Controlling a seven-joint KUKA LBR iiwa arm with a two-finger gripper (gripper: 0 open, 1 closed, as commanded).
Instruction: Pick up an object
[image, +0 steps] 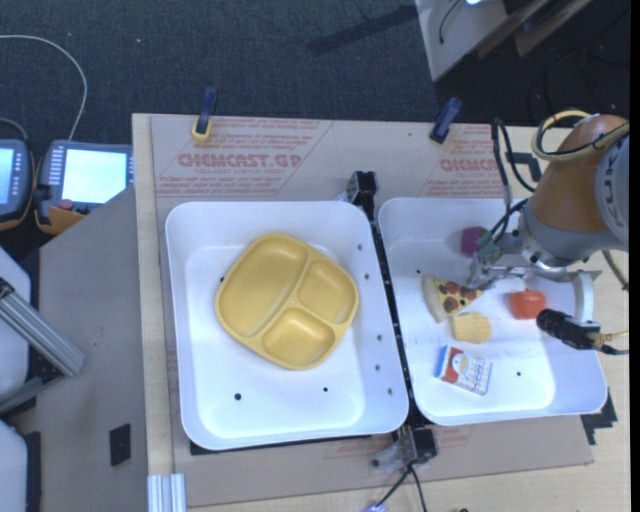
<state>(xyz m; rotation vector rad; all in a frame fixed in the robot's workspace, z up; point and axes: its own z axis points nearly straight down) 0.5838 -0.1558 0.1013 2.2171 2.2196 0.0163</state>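
Right bin (530, 395), right of frame: the tool (484, 272) hangs just above the pizza slice (448, 296), its state impossible to tell. The purple object (472, 239) lies just above it, the red object (527, 302) lower right.

- The arm (585, 190) is cut off by the frame edge at 3 o'clock.
- The purple object (472, 240) is partly hidden by the gripper (487, 272).
- The milk carton (464, 369) print is too small to read.

Bright even overhead light, soft shadows, slightly blurry
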